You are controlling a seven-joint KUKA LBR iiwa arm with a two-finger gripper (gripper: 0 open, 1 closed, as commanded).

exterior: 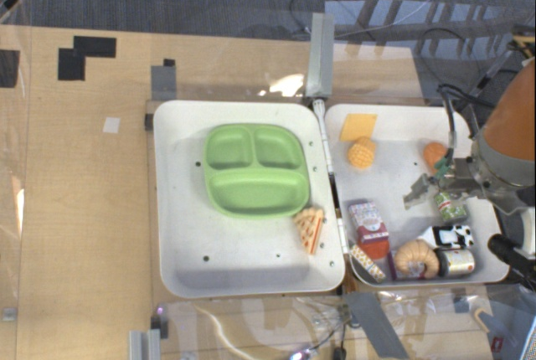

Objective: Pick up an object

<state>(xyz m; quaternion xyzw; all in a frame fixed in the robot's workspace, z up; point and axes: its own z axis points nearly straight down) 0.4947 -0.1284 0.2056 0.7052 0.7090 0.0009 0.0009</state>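
The tool (437,182) hovers low in the right white bin (394,120), seemingly spread, over a small green-labelled can (450,206). Approach step; next, descend and close squarely.

Orange band, grey metal end effector (437,187)
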